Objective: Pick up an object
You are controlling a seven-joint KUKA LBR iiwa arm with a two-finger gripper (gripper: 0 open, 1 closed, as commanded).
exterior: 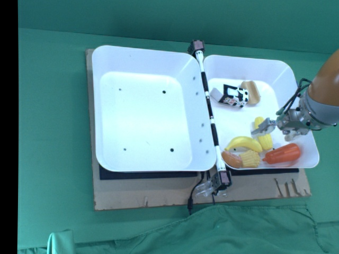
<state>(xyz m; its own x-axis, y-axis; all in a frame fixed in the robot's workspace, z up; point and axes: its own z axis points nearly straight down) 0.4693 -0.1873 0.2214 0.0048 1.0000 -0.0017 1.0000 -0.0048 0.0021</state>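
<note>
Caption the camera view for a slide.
Pincer over yellow corn among toy food in the right bin.

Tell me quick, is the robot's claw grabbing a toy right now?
Gripper: low in the right bin, right at the yellow corn piece; whether its jaws are open, shut or holding anything cannot be told.
</note>
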